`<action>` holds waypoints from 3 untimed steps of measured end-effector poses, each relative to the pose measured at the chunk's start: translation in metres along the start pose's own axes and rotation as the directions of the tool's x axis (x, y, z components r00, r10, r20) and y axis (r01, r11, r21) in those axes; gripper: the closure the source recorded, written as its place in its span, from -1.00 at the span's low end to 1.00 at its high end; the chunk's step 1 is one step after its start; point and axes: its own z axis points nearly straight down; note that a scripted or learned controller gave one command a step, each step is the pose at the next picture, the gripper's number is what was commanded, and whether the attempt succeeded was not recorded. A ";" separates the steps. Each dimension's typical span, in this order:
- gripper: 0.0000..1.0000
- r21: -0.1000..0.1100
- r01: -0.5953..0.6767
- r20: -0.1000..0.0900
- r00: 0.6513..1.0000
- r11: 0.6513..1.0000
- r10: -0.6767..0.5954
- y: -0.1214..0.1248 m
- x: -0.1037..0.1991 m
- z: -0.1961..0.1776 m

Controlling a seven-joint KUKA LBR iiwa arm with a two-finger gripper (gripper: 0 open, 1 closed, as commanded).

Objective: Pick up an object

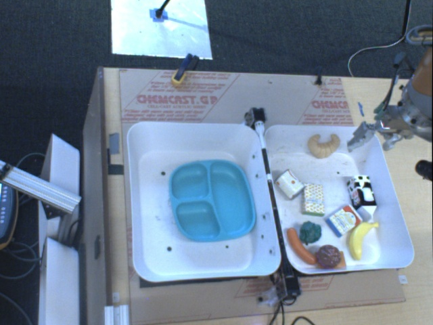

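Observation:
The right bin (392, 181) holds several toy foods: a croissant (324, 145), a small white box (289, 183), a speckled cracker box (312, 199), a black-and-white carton (362, 191), a blue and orange box (342, 220), a banana (360, 237), a carrot (300, 245), broccoli (310, 231) and a dark red fruit (329, 256). My gripper (374, 138) hangs over the bin's far right corner, right of the croissant. Its fingers are spread open with nothing between them.
The left bin (152, 147) holds a blue divided plate (211, 200). A black divider bar (265, 175) runs between the two bins. The arm comes in from the upper right above the bench edge.

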 end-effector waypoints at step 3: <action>1.00 -0.030 0.002 0.015 1.000 1.000 -0.002 -0.025 -0.004 0.096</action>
